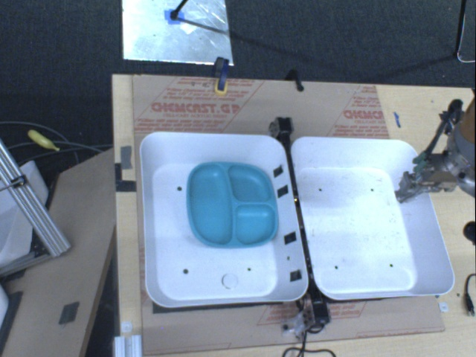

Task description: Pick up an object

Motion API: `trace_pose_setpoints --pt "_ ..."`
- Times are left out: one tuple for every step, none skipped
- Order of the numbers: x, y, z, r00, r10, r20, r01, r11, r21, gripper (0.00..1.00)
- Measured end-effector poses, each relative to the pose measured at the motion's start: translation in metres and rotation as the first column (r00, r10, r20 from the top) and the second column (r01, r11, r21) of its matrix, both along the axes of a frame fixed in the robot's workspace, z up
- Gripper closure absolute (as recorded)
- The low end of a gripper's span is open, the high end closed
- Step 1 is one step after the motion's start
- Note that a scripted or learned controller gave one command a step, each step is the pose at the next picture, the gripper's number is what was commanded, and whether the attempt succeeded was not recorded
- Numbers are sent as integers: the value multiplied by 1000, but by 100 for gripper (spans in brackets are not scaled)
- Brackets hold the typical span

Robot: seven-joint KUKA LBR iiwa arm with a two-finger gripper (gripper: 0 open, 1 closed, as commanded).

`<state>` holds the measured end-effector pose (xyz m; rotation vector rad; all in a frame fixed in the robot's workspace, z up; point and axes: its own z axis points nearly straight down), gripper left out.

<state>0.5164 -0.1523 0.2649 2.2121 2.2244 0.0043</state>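
A blue divided plate (230, 204) lies flat in the middle of the left bin (160, 199). It has three compartments and sits upright. Near the front wall of that bin rests a small white disc (229, 280). My gripper (410, 184) hangs over the right rim of the right bin (357, 274), at the view's right edge. It is far from the plate, with nothing seen in its grasp.
Black clips (285, 192) run along the seam between the two bins. Both bins rest on a cardboard sheet (245, 103) on the bench. A yellow and blue clamp (221, 76) stands at the back. A metal frame (30, 207) is off to the left.
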Motion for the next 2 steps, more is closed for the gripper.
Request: trace_pose_setpoints --pt "-3 96 -29 1000 7 -5 -7 1000 5 100" --pt "-29 172 53 1000 8 5 -8 1000 5 100"
